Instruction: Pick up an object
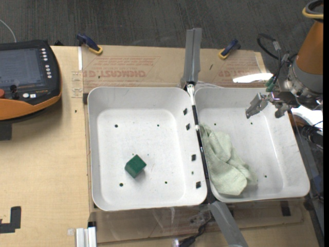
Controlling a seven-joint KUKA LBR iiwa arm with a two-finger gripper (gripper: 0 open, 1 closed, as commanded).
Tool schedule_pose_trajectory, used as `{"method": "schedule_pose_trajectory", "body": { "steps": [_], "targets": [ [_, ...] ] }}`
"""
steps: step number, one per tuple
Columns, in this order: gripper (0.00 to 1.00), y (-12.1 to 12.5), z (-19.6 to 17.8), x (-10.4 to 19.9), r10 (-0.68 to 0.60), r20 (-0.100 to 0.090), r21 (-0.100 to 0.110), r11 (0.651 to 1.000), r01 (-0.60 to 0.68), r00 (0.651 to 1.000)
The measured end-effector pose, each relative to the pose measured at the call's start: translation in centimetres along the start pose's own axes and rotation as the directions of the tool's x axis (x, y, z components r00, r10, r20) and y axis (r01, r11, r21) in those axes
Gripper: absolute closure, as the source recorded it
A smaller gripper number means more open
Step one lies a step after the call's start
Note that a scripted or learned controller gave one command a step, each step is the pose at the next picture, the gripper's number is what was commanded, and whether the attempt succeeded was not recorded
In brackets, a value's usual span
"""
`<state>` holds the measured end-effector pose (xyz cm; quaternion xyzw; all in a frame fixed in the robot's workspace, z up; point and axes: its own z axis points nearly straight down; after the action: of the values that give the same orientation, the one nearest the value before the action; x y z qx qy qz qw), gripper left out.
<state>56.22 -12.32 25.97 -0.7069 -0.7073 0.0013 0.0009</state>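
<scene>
Green cube [135, 165] left bin, far from fingers [255, 107].

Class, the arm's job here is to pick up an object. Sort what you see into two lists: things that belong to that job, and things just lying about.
Belongs to the job:
green block in the left bin
pale cloth in the right bin
claw over the right bin

Just lying about:
control pendant
two clamps, and
cardboard sheet

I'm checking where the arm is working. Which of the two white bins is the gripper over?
The right bin, the one holding the pale green cloth. The gripper hangs above its far right part; the left bin holds the green block.
</scene>
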Motion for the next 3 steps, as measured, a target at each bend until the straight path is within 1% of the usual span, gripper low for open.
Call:
{"method": "schedule_pose_trajectory", "body": {
  "steps": [1, 2, 3],
  "targets": [
    [0.00, -5.1, 12.7, 2.6, -0.129, -0.001, 0.000, 0.992, 0.129, 0.992],
    [0.00, -7.5, 6.9, 11.6, -0.108, 0.000, -0.001, 0.994, 0.108, 0.994],
    [0.00, -3.0, 6.9, 8.8, 0.192, 0.001, 0.000, 0.981, -0.192, 0.981]
  ]
}}
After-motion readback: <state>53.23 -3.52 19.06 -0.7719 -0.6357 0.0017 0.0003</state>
